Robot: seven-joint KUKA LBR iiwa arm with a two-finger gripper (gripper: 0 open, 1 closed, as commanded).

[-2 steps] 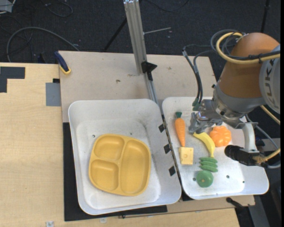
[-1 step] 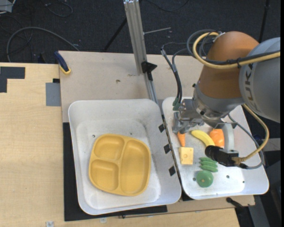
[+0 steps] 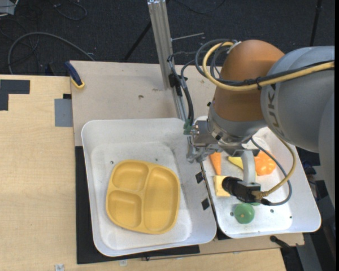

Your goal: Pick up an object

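- The arm is reaching in from the right of the frame, and the gripper (image 3: 200,148) is hanging over the divide between the two bins, just above the upper left corner of the right bin (image 3: 296,222).
- The wrist is hiding the working end of the gripper, so I cannot tell whether it is open or closed, and nothing is showing in its hold.
- Judging by this, the approach step is under way: no object is being lifted yet.
- The nearest candidate, an orange carrot-like piece (image 3: 215,162), is lying just right of the gripper, at the centre right of the frame.
- The next move is calling for a short shift right over one piece, then a straight descent clear of the bin wall and of neighbouring pieces.
- Counting, two white bins are sitting side by side.
- The left bin (image 3: 93,137) is holding one yellow divided plate (image 3: 142,196) with three compartments.
- The right bin is holding five small things: the carrot-like piece, one yellow wedge (image 3: 235,162) and one orange rounded piece (image 3: 264,164) close together, one yellow block (image 3: 220,186) below them, and one green round fruit (image 3: 243,213) lowest in the frame.
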